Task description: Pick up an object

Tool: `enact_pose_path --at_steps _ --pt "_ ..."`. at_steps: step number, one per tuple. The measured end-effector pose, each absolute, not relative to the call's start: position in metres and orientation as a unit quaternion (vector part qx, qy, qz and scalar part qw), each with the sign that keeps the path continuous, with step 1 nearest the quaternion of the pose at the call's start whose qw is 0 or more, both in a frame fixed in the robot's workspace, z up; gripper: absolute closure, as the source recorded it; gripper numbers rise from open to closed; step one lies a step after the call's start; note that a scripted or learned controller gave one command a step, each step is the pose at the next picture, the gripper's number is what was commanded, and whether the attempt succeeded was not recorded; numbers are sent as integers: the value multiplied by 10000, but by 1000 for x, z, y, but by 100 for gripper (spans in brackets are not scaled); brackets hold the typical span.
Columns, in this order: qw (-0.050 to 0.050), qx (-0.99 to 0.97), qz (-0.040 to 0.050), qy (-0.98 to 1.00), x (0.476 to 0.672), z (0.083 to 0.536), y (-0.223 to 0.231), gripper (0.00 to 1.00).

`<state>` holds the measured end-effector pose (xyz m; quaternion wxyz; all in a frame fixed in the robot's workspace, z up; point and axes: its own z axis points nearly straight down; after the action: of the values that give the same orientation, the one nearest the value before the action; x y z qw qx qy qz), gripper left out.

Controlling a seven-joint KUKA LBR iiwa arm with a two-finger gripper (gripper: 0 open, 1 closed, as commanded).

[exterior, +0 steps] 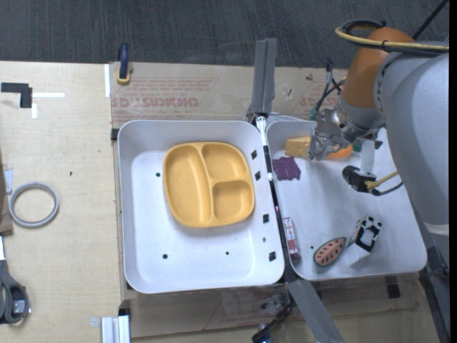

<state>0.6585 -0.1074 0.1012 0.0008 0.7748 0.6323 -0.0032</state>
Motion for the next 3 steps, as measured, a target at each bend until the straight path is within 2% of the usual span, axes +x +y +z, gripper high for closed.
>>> enact_pose_path --at_steps 1,2,3 --pt "6 7596 -10 6504 623 192 -77 100" --pt "2 7594 -15 6506 623 191 -77 0" --pt "12 7157 -5 6984 659 93 -102 0"
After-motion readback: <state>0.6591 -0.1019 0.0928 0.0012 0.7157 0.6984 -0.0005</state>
